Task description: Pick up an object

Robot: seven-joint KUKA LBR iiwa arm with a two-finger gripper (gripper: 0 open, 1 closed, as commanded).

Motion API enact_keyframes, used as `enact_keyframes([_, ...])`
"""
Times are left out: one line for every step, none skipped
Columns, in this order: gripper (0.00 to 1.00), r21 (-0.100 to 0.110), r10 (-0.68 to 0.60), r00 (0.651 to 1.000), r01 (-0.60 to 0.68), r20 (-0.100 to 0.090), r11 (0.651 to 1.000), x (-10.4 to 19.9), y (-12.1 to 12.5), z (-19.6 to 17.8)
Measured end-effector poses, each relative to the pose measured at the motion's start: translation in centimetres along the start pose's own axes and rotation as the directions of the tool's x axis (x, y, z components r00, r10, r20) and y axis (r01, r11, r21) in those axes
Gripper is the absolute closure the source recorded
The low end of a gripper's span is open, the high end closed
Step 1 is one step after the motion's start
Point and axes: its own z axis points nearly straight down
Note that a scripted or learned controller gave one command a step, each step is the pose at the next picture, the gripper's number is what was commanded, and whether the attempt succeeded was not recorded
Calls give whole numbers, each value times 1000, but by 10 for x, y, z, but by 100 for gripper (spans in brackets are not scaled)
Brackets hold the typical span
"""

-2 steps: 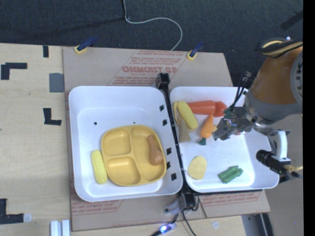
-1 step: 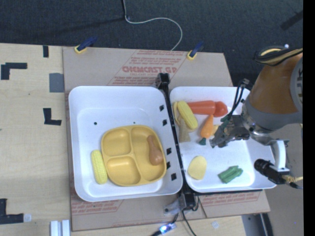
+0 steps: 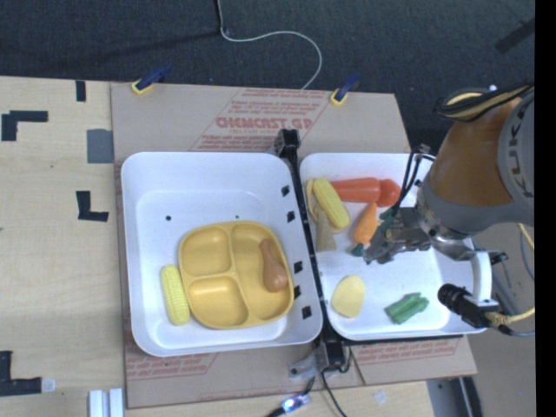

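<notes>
My gripper (image 3: 375,243) hangs low in the right bin (image 3: 434,324), just below and right of a small orange carrot (image 3: 366,223). A corn cob (image 3: 330,202) and a long red-orange vegetable (image 3: 365,188) lie at that bin's far side. Near its front edge sit a pale yellow rounded piece (image 3: 349,295) and a green pod (image 3: 406,307). Nothing shows in the gripper's grasp.
The left bin (image 3: 148,189) holds a yellow divided plate (image 3: 208,254) with a brown sausage (image 3: 274,266) on its right section, and a second corn cob (image 3: 175,294) beside the plate. The arm's grey and orange body (image 3: 473,176) overhangs the right bin's right side.
</notes>
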Motion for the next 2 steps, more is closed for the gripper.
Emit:
enact_keyframes([100, -4, 0, 1000, 0, 0, 1000, -8, -5, -19])
enact_keyframes([100, -1, 0, 1000, 0, 1, 1000, -13, 1, -2])
